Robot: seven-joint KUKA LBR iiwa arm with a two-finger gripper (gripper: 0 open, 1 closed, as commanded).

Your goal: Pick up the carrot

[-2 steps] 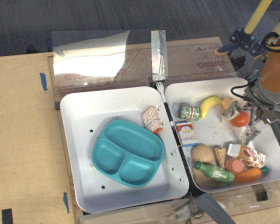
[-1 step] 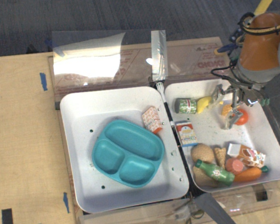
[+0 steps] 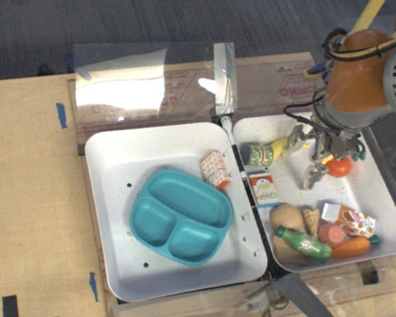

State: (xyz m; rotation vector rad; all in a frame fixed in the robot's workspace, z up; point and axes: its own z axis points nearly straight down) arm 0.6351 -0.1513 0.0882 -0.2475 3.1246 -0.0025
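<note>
Two shallow white bins sit side by side on the wooden worktop (image 3: 28, 230). The left bin (image 3: 110, 200) holds two things: one teal plastic divided plate (image 3: 182, 216) with three compartments, and one small red-and-white patterned carton (image 3: 215, 168) leaning near the bin's right wall.

The right bin (image 3: 384, 204) holds a crowd of toy foods. Along its upper part lie one green can (image 3: 258, 154), one yellow banana (image 3: 279, 144) and one red tomato (image 3: 339, 166); below the can lies one small red-and-white box (image 3: 264, 187). At the lower end are one tan bread roll (image 3: 285, 216), one green bottle (image 3: 304, 242), one pink round piece (image 3: 331, 234), one small white block (image 3: 330, 211) and one red-and-white packet (image 3: 356, 222).

The orange carrot (image 3: 350, 247) is single, tapered and smooth, with a green tip at its right end. It lies flat along the right bin's lower edge, just beside the green bottle and under the packet.

The grey arm's end effector (image 3: 319, 162) hangs over the upper right bin, touching or just beside the tomato and well apart from the carrot; whether its fingers are apart or together cannot be told.
</note>
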